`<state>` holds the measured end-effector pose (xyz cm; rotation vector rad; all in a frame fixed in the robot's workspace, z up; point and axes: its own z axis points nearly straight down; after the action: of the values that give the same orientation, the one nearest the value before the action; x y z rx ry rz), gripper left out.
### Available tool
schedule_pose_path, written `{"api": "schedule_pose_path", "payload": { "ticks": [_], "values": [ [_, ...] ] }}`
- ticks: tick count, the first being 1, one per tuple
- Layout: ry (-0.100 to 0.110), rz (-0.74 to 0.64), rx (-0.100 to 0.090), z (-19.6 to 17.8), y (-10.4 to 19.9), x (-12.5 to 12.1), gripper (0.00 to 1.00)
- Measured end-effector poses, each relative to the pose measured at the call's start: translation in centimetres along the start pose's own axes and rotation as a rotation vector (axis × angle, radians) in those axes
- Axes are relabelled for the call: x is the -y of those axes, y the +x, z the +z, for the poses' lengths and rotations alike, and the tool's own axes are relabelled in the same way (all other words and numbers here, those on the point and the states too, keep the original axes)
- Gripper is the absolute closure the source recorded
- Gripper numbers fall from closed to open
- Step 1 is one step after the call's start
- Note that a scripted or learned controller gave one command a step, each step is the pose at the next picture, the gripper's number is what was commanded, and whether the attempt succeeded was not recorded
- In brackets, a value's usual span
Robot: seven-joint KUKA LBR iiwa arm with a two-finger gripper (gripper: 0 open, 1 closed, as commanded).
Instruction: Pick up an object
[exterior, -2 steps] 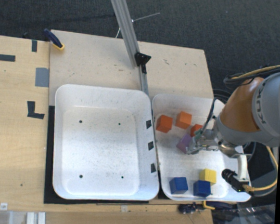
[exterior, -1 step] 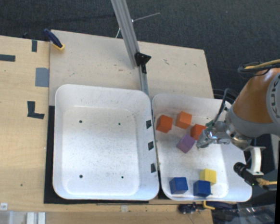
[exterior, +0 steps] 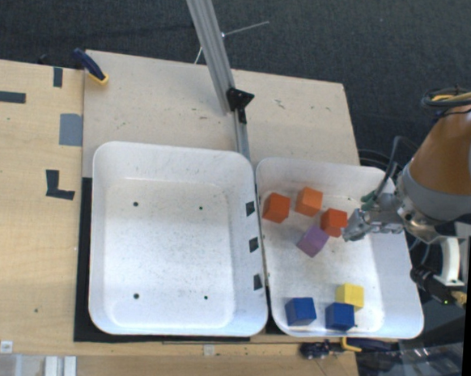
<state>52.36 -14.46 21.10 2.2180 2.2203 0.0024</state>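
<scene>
While my gripper (exterior: 352,230) sits low in the right bin (exterior: 396,317), fingers' state unclear, I judge approach underway: the red-orange cube (exterior: 333,222) touches its left side, needing a centred close.

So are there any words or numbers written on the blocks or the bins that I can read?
None: no word, number or label can be read.
The blocks, such as the orange block and the yellow block, have plain faces.
The left bin bears dark dots, not letters.
The dark tape shapes on the bench are marks, not letters.
</scene>
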Motion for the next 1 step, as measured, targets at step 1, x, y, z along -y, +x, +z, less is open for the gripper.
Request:
{"api": "schedule_pose_path", "payload": {
  "ticks": [1],
  "values": [
    [-0.001,-0.002,0.000,-5.09,0.73,-0.88,1.00]
  ]
}}
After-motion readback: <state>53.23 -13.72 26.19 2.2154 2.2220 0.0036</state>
